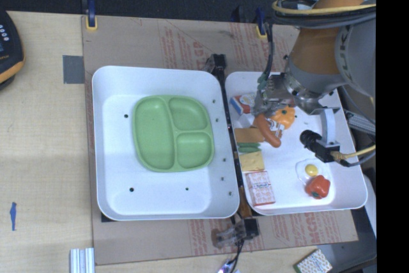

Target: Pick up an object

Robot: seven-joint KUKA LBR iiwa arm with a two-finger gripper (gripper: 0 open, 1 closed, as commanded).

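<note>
Now | claw (pixel 268 107) over glossy orange hot dog (pixel 267 129) | grip unclear | green 3-section plastic plate (pixel 172 133)

Green divided plate (pixel 172 133) in left bin (pixel 105 137)

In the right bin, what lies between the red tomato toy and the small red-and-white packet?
In the camera view, bare white bin floor separates the tomato toy and the red-and-white packet.

The robot arm (pixel 348 41) is big and grey, with a round orange band. Black and yellow cables loop around its top.
</note>
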